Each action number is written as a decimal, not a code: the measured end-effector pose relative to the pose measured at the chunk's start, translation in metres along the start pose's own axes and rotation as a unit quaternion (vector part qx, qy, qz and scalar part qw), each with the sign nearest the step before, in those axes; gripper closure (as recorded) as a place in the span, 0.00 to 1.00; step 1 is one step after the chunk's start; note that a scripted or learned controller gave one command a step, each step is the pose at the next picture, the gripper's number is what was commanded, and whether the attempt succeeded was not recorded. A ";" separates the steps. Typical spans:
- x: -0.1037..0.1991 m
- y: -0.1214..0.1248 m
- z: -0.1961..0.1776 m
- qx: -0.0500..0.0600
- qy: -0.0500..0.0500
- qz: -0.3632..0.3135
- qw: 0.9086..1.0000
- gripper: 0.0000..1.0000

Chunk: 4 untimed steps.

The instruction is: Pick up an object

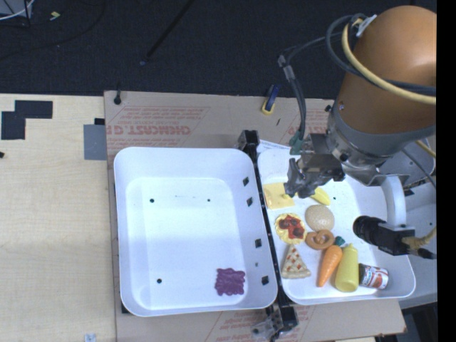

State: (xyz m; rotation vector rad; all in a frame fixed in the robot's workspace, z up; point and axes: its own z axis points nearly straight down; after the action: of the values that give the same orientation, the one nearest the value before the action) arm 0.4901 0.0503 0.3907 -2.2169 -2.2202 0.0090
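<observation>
Camera view from above gives us two white bins side by side. We see the gripper (303, 182) low over the right bin (399, 280), hovering above a yellow cheese slice (276, 194) (whether its jaws are apart or together, we cannot tell). Near it lie a beige egg-like piece (320, 216), a small pizza (291, 226), a brown pretzel (319, 239), a sandwich wedge (295, 263), a carrot (329, 263) and a yellow bottle (348, 268). In the left bin (132, 191) we find a purple grape bunch (230, 281).
</observation>
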 end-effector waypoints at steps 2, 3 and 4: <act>0.000 -0.015 -0.147 -0.002 0.000 -0.001 1.000 0.00; 0.108 -0.012 -0.070 0.002 0.000 -0.005 1.000 0.00; 0.103 -0.012 -0.084 0.000 -0.001 -0.002 1.000 1.00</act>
State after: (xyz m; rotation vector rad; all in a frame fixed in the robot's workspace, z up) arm 0.4788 0.1534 0.4746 -2.2133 -2.2258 0.0105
